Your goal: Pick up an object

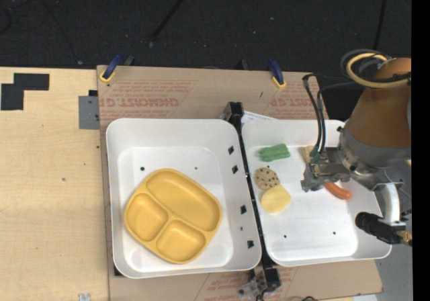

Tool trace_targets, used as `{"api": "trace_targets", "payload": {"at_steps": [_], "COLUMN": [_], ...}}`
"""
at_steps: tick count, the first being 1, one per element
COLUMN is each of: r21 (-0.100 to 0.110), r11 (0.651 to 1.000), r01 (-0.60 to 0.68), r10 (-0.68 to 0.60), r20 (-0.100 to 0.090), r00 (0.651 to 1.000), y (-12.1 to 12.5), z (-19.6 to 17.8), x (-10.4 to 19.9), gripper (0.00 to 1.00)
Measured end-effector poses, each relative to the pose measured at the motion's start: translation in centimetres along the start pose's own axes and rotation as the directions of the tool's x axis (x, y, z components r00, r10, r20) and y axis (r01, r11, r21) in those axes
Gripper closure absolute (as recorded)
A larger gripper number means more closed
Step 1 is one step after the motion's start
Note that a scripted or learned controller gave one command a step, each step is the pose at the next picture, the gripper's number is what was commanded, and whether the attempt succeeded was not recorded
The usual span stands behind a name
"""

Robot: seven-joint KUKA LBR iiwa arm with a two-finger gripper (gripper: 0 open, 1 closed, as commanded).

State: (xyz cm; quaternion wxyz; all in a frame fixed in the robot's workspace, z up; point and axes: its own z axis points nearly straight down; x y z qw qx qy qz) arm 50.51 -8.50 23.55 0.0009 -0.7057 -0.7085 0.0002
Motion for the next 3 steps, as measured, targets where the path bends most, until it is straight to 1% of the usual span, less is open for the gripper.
{"api": "trace_targets", "payload": {"at_steps": [1, 2, 3], "r21": [0.0, -0.001, 0.0], "r11": [1.0, 1.0, 1.0], "r01": [0.0, -0.001, -0.001], "r10": [0.0, 0.001, 0.001], "r20": [0.0, 0.001, 0.001], "r00": [1.0, 1.0, 1.0], "y": [1.0, 0.7, 0.0], "z": [0.3, -0.6, 0.7], "x": [5.0, 10.3, 14.9], "gripper": [1.0, 1.0, 1.0]}}
